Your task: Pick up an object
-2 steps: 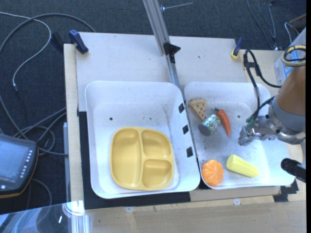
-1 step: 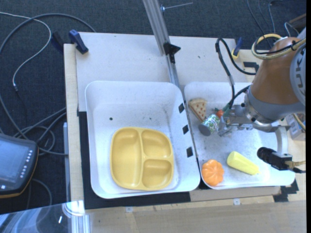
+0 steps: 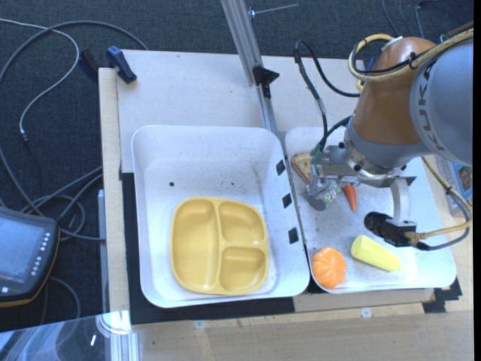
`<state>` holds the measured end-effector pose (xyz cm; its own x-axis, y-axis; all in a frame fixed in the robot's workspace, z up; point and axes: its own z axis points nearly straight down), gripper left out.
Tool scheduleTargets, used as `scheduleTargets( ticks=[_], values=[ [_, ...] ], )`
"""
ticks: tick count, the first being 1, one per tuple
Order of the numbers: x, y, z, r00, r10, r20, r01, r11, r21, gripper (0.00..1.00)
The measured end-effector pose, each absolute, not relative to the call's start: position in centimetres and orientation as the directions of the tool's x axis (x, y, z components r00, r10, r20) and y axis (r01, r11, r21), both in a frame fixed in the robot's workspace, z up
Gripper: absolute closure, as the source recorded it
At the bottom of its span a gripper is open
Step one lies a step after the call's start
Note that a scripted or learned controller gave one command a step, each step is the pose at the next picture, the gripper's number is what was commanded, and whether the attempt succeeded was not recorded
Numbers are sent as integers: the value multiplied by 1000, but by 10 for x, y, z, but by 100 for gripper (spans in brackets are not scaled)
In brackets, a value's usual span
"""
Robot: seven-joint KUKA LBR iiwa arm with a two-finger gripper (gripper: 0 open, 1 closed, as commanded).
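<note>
My gripper [image 3: 325, 194] hangs low over the left part of the right bin [image 3: 421, 277], below the grey arm with its orange band. A small orange carrot-like piece [image 3: 350, 196] lies just right of the gripper. A tan object [image 3: 302, 166] peeks out at the gripper's upper left, partly hidden by it. An orange pumpkin-shaped toy [image 3: 328, 267] sits in the near left corner of that bin, and a yellow oblong piece [image 3: 375, 253] lies to its right.
The left bin [image 3: 150, 171] holds a yellow divided plate [image 3: 219, 244]. A slanted metal pole [image 3: 244, 32] rises behind the bins. Cables trail over the dark floor at the left, near a tablet-like device [image 3: 22, 258].
</note>
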<state>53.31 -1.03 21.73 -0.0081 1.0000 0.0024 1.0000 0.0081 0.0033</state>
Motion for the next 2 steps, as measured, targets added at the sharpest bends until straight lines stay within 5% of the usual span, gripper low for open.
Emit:
scheduleTargets(
  ticks=[2],
  values=[
    [580, 74, 221, -6, 1000, 2, 1000, 6, 4, 100]
  ],
)
